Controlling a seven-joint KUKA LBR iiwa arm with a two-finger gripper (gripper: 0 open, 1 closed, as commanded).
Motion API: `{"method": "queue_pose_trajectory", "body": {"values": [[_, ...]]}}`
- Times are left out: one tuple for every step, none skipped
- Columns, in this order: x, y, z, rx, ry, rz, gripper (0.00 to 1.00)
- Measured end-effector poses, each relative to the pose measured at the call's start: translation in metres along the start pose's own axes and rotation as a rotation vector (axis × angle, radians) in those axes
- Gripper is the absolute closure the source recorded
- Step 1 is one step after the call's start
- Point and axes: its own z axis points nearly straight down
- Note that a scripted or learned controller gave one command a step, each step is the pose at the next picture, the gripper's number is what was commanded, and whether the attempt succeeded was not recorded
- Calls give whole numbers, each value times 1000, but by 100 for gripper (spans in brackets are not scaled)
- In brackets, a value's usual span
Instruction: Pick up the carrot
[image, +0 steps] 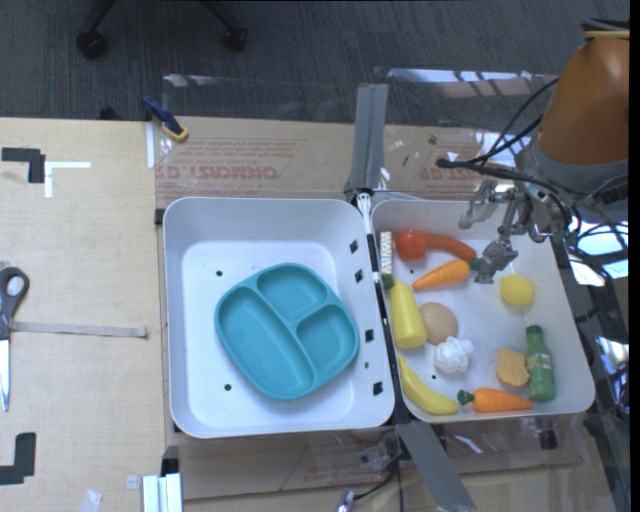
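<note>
Two orange carrots lie in the right bin (570, 300). One carrot (442, 275) lies slanted near the bin's back, just below a red chili pepper (428, 243). The other carrot (497, 401), with a green top, rests by the front wall. My gripper (489, 264) hangs over the back of this bin, right at the thick right end of the slanted carrot. The grey wrist and the orange band rise above it to the upper right. Whether it touches the carrot, I cannot tell.
Also in the right bin are a lemon (516, 290), a green bottle (539, 362), a banana (423, 390), a yellow cylinder (406, 314), a tan round item (438, 322) and a white lump (452, 355). A blue divided plate (288, 330) sits in the left bin (190, 300).
</note>
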Motion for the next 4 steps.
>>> {"method": "queue_pose_trajectory", "body": {"values": [[-21, -12, 113, 0, -1, 69, 0], [3, -5, 115, 1, 1, 677, 0], [-14, 21, 115, 2, 1, 959, 0], [-15, 21, 105, 3, -2, 955, 100]]}}
